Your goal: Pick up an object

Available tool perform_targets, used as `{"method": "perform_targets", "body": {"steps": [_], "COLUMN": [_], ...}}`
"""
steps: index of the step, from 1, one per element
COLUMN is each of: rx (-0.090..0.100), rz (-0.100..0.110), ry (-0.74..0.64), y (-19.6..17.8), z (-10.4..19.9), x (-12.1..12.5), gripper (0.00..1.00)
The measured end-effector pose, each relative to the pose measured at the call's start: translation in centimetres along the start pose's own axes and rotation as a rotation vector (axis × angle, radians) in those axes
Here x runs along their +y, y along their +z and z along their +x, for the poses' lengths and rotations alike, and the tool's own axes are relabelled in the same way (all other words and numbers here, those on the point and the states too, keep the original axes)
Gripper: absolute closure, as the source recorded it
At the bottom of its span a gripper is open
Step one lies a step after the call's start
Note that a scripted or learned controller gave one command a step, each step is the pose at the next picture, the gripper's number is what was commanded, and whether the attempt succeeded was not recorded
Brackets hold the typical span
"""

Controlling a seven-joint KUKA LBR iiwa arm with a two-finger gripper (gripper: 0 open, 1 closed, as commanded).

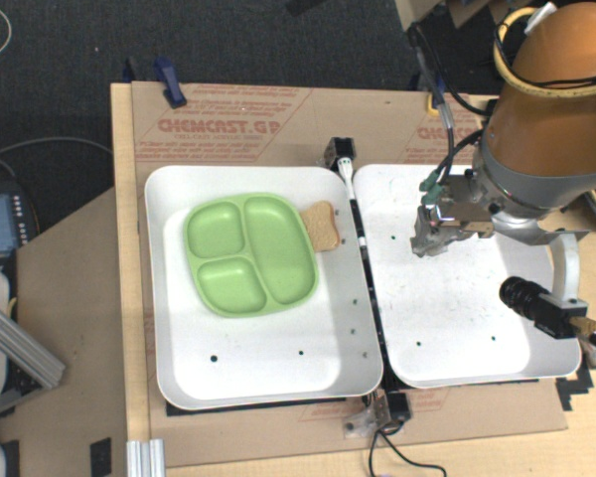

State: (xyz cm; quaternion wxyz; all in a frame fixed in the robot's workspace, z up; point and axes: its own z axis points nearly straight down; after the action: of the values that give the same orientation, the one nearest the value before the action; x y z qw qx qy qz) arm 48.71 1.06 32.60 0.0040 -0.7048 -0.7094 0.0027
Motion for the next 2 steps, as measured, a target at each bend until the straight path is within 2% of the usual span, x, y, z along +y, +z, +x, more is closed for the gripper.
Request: {"method": "perform_targets", "body": {"steps": [1,2], "rx": [0.001,-0.001], "rz": [-0.015,-0.018], "ry": [-0.001,0.009], "y": [-4.7,-10.8], "z": [5.5,3.2], "x": [-0.8,-0.8], "gripper": [1.00,1.00]}}
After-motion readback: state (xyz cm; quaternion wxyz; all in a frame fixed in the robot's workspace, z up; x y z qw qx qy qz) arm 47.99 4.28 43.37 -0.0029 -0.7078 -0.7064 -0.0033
